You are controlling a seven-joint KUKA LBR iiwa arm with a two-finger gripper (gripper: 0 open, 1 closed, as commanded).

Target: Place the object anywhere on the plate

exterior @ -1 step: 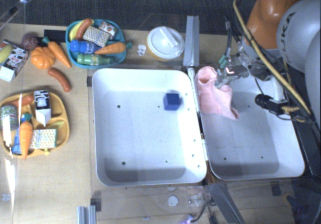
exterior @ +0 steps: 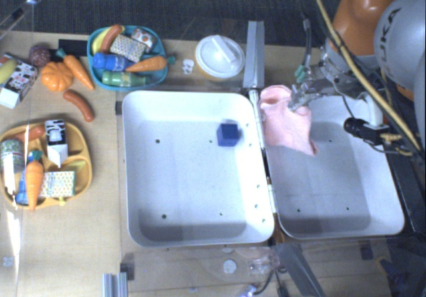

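Note:
A pink cloth (exterior: 287, 126) hangs bunched at the upper left of the right bin (exterior: 346, 216), its left edge reaching the rim between the two bins. My gripper (exterior: 297, 97) comes in from the right and is shut on the cloth's upper right part, which is pinched between the fingers. A small blue cube (exterior: 228, 134) lies in the upper right of the left bin (exterior: 180, 222). A round white plate with a yellow rim (exterior: 219, 57) sits on the bench just behind the left bin, up and left of the gripper.
A blue bowl of toy food (exterior: 126, 56) stands at the back left, with loose toy vegetables (exterior: 66, 76) beside it. A yellow tray of toy food (exterior: 46, 166) sits at the left edge. A grey metal post (exterior: 252, 56) rises behind the bins' shared rim. Cables (exterior: 373, 129) trail by the wrist.

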